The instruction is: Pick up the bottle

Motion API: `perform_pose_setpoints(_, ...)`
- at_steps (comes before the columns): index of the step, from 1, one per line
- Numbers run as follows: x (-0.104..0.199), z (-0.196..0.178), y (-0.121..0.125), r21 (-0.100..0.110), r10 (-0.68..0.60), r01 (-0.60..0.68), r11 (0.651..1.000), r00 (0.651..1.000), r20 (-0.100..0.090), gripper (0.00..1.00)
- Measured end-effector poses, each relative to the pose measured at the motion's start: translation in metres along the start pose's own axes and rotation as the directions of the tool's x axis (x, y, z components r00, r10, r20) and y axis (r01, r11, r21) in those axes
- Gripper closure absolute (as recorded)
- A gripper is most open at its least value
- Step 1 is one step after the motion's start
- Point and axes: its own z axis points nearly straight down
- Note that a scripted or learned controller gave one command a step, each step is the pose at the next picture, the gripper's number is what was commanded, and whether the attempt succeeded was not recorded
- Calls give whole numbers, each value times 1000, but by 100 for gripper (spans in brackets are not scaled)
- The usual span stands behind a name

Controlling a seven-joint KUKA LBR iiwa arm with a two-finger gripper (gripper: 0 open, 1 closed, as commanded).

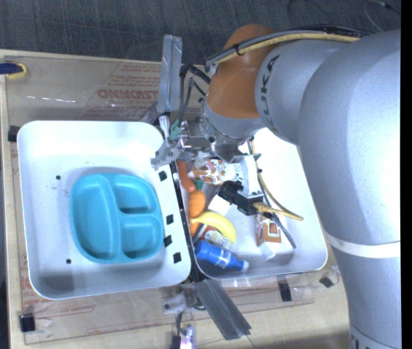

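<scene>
Though near claw (191, 151), bottle (219, 257) apart.

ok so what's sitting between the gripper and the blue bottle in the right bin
In the camera view, an orange fruit and a yellow banana lie between the gripper and the blue bottle, all along the right bin's left side.

The arm (293, 71) shows "UKA"; red print on the bench (129, 93) is unreadable.

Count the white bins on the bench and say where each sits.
2. The left bin holds a blue divided tray; the right bin holds the cluttered items under the arm.
</scene>
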Motion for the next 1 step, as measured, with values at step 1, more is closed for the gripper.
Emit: perform_pose_setpoints(1, 65, 0, -36, 1, 146, -146, 989, 989, 0, 0)
